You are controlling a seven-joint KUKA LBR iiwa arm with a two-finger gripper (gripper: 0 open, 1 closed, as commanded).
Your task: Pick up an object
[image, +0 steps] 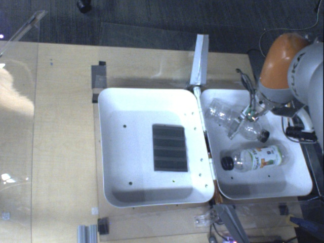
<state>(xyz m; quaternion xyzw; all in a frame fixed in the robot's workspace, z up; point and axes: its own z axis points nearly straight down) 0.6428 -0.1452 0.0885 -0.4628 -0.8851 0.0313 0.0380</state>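
Here jaws [247, 116] among clear cups [223, 113], bottle [253, 158] nearby.

Grey arm [304, 75] with orange band, reaching in from right, wrist angled down-left.

I see the wooden bench [61, 151] under two white bins; left bin [116, 135] has a dark ribbed pad [169, 147] in its middle; right bin [304, 178] just beside it; grey metal bar [199, 59] upright behind the seam; dark carpet [152, 9] beyond
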